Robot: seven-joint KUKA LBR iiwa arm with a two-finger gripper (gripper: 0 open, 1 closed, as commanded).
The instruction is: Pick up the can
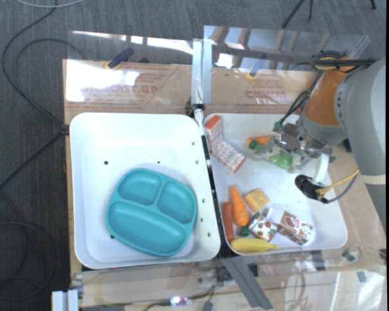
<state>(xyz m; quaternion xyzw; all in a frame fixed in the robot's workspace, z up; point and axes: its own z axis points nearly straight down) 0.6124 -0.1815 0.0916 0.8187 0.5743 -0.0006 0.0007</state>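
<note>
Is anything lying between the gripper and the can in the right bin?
Nothing visible does: bare floor of the right bin separates the gripper from the can. The can is crowded, though, by a yellow block, a brown carton and a banana.

bins (91, 141) showing white | divided plate (152, 211) showing teal | carrots (237, 206) showing orange | banana (253, 244) showing yellow (carton (223, 149) showing orange-and-white print)

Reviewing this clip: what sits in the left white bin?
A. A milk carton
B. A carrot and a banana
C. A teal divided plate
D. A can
C. The teal divided plate lies in the left bin, while the carrot, the banana and the other small items lie in the right bin.
</note>
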